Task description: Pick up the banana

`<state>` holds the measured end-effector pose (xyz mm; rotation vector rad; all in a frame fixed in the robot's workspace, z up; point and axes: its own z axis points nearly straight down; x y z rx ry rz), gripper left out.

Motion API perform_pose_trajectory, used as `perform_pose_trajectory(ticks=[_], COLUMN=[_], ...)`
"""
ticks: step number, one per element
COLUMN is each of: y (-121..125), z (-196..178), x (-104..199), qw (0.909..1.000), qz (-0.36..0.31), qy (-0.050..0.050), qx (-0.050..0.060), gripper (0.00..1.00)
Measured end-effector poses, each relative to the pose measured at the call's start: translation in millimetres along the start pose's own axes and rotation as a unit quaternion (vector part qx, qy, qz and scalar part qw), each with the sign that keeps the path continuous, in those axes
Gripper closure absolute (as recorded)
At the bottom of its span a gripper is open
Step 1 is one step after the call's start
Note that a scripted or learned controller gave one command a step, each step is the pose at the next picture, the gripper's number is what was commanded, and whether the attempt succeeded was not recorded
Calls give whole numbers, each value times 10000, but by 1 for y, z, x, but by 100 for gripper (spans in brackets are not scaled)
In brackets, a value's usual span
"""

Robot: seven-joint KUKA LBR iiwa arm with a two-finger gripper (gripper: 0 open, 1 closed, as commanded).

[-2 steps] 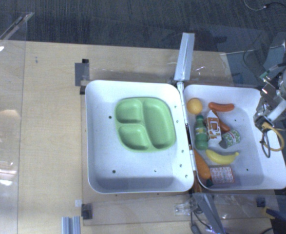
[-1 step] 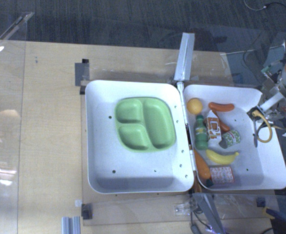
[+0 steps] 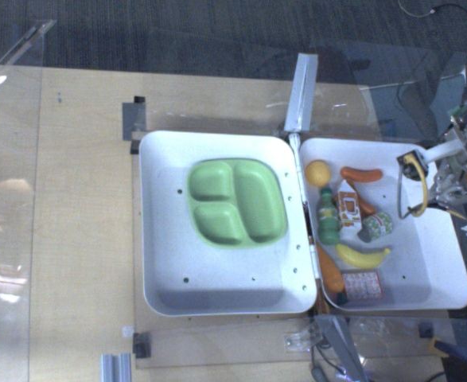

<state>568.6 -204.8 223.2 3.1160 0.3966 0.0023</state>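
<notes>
The yellow banana [image 3: 362,254] lies in the right bin [image 3: 424,281], in its lower middle, curving up at both ends. It rests between a grey-green can [image 3: 376,226] above it and a pink box [image 3: 362,286] below it. My gripper [image 3: 446,188] hangs over the right bin's upper right edge, well to the right of the banana and above it. Nothing shows between the gripper and the banana except bare bin floor.
The right bin also holds a yellow round fruit [image 3: 317,173], a red sausage [image 3: 361,174], a green bottle [image 3: 327,217], a small carton [image 3: 348,208] and an orange carrot [image 3: 331,270]. A green divided plate [image 3: 237,200] sits in the left bin [image 3: 161,277].
</notes>
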Motion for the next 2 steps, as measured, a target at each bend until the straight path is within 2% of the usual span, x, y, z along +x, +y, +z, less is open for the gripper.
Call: perform_pose_trajectory(ticks=[1,2], y=[-15,-18], z=[9,84], x=[-62,-72], qw=[9997,9997], qz=[245,247], qy=[-3,-3], qx=[3,9], gripper=[100,100])
